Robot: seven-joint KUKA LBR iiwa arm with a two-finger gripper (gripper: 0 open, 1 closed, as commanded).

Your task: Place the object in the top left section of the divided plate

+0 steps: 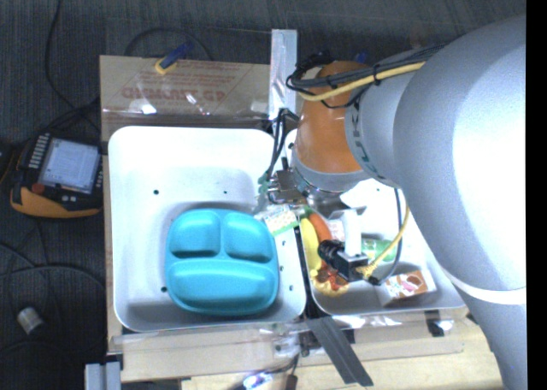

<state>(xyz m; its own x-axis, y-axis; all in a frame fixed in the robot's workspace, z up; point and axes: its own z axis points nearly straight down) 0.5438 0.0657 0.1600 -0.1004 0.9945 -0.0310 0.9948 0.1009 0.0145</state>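
Far left, at 9 o'clock off the desk, you see a handheld screen unit (60, 170) on the carpet. The left bin (137, 166) holds the blue divided plate (224, 262) at its 5 o'clock, with two small sections toward 12 and one large toward 6.

The pincer (282, 194) sits over the wall between the bins, at 1 o'clock from the plate. You cannot tell whether it is apart or together.

A green-and-white packet (279, 222) lies just beneath it, beside the plate's 3 o'clock rim and outside every section.

The right bin (376, 304) holds an orange piece (318, 227), a yellow item (323, 275) and, at 5 o'clock, a small printed carton (403, 284).
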